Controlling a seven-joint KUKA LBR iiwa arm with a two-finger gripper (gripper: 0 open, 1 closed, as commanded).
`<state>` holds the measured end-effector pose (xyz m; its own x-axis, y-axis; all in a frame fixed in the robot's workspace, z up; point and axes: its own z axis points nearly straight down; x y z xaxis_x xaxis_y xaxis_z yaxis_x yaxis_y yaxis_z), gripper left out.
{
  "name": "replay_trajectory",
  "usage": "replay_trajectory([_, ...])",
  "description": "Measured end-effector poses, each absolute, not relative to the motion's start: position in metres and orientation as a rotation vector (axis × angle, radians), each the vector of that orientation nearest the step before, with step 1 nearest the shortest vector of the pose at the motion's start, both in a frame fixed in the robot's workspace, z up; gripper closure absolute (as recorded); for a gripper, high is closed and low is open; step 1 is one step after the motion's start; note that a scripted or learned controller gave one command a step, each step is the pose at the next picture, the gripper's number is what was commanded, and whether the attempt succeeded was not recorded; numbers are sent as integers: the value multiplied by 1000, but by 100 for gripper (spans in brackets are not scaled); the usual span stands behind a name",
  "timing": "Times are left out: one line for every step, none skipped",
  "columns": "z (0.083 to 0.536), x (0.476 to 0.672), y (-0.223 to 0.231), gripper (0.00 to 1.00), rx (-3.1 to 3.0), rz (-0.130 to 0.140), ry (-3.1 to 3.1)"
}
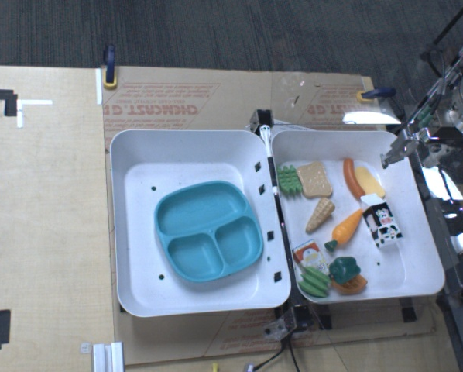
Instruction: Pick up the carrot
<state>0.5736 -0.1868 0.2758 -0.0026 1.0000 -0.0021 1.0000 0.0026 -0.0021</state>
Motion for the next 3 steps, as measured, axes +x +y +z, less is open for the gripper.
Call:
replay_trajectory([123, 571, -163, 0, 1934, -2, 2477])
replay_trajectory([91, 543, -151, 0, 1885, -1, 2513])
replay_trajectory([101, 545, -152, 100, 1891, 0, 2505])
